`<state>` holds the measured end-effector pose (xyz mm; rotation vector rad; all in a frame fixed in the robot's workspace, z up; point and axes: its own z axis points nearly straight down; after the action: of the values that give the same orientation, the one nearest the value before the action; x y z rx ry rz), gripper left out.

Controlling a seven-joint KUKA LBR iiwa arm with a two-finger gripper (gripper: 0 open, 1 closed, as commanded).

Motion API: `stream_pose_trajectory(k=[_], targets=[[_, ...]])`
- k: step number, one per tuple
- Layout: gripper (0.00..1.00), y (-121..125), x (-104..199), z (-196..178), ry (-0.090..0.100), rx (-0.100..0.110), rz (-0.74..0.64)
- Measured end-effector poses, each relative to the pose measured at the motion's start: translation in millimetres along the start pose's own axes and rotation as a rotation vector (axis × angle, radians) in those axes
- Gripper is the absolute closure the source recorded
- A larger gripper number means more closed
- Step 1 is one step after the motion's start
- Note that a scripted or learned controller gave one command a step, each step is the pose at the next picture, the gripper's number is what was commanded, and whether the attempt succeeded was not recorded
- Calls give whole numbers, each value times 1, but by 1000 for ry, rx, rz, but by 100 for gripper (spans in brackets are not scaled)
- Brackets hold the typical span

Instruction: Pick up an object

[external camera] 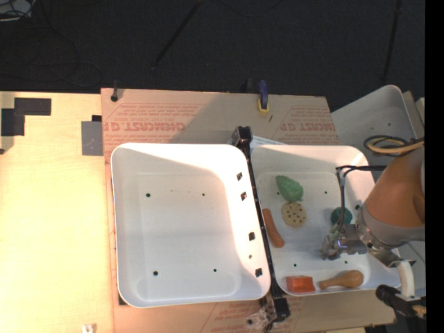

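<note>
The right bin (312, 157) holds several small items. A green leafy piece (289, 187) lies near its middle, with a round tan cookie with dark chips (294, 214) just below it. An orange sausage-shaped piece (272, 228) rests along the bin's left wall. A small teal object (340, 216) sits further right. At the front lie a red-orange block (300, 283) and a tan gourd-shaped piece (341, 279). My gripper (336, 245) hangs low over the bin floor, just below the teal object and above the gourd piece. Nothing visible is held in it.
The left bin (125, 186) stands beside the right one, with a black-clipped divider (251, 214) between them. Both rest on brown cardboard (173, 120) over a pale wooden bench (48, 220). The arm's orange band (395, 193) covers the right bin's right side.
</note>
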<state>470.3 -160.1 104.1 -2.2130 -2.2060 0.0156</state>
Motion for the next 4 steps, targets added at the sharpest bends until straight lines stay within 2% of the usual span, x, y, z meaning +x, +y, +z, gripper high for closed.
stream_pose_trajectory(k=[1,4], targets=[[100,4,-2,-18,-3,-14,5],[100,2,-5,-46,-2,-10,20]])
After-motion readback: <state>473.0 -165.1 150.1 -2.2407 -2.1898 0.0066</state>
